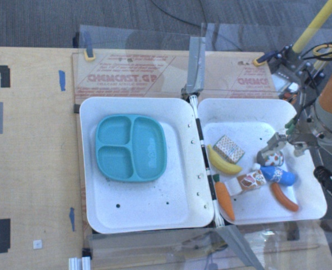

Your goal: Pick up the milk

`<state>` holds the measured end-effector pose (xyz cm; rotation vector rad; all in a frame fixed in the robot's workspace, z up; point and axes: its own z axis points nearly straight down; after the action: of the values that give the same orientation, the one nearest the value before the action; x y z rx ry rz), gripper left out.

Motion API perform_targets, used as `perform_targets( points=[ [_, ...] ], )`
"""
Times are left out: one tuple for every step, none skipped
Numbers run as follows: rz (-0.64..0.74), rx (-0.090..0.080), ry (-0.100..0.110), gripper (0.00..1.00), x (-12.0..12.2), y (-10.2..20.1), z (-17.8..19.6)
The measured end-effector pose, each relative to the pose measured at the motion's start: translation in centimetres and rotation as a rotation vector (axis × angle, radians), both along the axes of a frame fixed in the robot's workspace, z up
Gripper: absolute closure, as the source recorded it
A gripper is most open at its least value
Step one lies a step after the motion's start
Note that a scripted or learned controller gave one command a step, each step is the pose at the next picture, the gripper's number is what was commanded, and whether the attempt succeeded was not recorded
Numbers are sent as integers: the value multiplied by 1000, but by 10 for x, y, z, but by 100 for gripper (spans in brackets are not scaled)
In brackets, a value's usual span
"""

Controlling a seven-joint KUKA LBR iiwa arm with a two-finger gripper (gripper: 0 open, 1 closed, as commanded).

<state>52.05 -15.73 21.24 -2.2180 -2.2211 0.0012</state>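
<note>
Over on the left, the teal divided plate [131, 148] is sitting flat in the left bin [98, 207], well apart from everything that matters. Crossing the divider, the right bin [244, 114] is holding the clutter: an orange carrot [225, 200] is lying along its near-left wall, a yellow banana [222, 161] is curving just above it, and a small speckled box [228, 148] is resting beside the banana's upper end. Next comes what I am taking for the milk [251, 180], a small carton lying on its side with a brown and white label, tilted, its right end touching or nearly touching a blue bottle [279, 176]. Just above that bottle a red and white round item [273, 158] is sitting, and an orange sausage-like piece [284, 197] is lying below. The gripper [271, 148] is hovering near the round item, up and right of the carton; whether its fingers are apart or together I cannot tell, and nothing is showing between them. By my judgement the carton is looking light and fairly stiff, with flat smooth sides, so pinching across the narrow width at mid-body is seeming best, keeping clear of the blue bottle.
</note>
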Motion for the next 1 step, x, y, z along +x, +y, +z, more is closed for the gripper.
perform_targets(
  points=[
    [21,-3,-5,0,20,-19,-111]
  ],
)
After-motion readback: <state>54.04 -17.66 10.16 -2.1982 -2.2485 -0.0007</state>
